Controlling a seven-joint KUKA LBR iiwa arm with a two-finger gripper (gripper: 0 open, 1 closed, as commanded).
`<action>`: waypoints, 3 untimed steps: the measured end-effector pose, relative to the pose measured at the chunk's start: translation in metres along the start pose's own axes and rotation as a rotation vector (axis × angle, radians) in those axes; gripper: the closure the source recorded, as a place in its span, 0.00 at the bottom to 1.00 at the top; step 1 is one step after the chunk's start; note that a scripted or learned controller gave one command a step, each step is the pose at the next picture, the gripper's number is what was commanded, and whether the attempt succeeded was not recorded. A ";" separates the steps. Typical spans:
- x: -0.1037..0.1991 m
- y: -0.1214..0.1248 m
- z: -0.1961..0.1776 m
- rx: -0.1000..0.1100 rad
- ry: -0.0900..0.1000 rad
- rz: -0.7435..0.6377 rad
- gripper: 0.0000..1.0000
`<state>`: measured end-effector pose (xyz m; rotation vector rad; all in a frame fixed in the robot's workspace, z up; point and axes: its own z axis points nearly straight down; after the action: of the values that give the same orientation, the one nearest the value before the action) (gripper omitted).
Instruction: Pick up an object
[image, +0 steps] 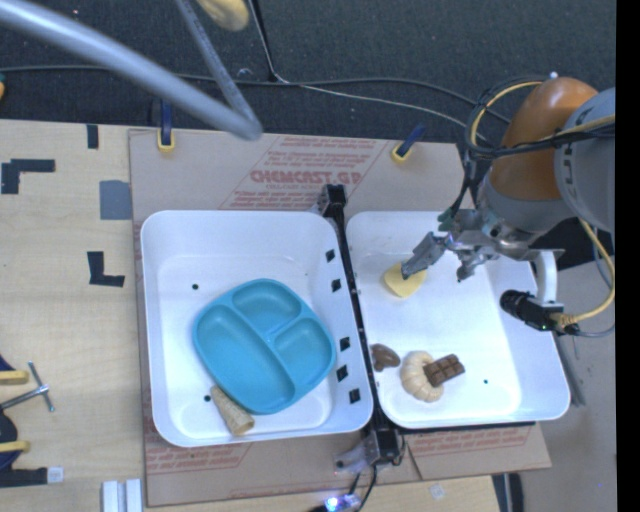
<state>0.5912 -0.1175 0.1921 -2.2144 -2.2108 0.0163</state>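
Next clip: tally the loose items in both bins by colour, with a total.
Blue, divided plastic plate: 1
Tan, cork-like cylinder: 1
Pale yellow wedge: 1
Cream, lumpy ring-shaped piece: 1
Brown, small lump and dark bar: 2
Total: 6

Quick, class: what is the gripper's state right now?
Gripper: open, holding nothing, one finger just above the yellow piece in the right bin.

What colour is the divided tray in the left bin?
Light blue; the divided tray shows clearly in the camera view.
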 end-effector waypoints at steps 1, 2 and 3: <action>0.000 0.003 -0.009 -0.014 -0.001 -0.003 0.00; 0.006 0.007 0.052 -0.013 -0.002 -0.004 0.00; 0.007 0.007 0.105 -0.013 -0.002 -0.003 0.00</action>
<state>0.5962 -0.1104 0.0871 -2.2181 -2.2217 0.0047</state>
